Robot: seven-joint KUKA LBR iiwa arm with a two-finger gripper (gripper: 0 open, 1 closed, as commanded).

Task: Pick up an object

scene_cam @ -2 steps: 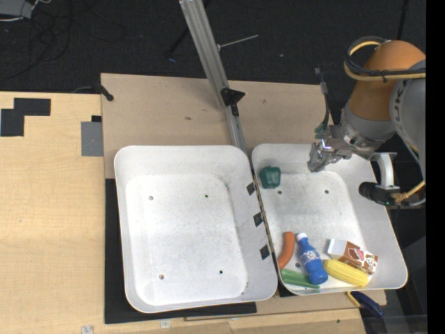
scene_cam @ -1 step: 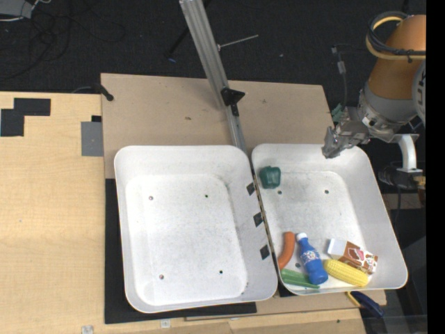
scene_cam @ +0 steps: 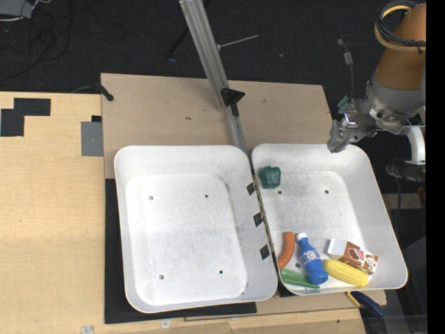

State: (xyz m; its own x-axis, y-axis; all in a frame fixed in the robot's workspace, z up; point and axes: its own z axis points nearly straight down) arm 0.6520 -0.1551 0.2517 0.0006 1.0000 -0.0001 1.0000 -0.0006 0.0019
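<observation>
My gripper [scene_cam: 338, 140] hangs over the far rim of the right bin [scene_cam: 361, 160], near its back right corner, with nothing visible between its fingers. A green cup-like object [scene_cam: 270, 177] sits at the far left of that bin. At the bin's near end lie an orange carrot [scene_cam: 286, 249], a blue and white bottle [scene_cam: 311, 259], a green pod [scene_cam: 300, 279], a yellow corn cob [scene_cam: 347, 272], a small white block [scene_cam: 335, 247] and a brown and white packet [scene_cam: 360, 257]. All of these lie well below the gripper in the view.
The left bin [scene_cam: 132, 186] lies beside the right one, joined by black clips [scene_cam: 258, 218]. A slanted metal rail [scene_cam: 210, 54] rises behind the bins. Brown board [scene_cam: 278, 113] extends behind them, a light wooden surface [scene_cam: 49, 214] to the left.
</observation>
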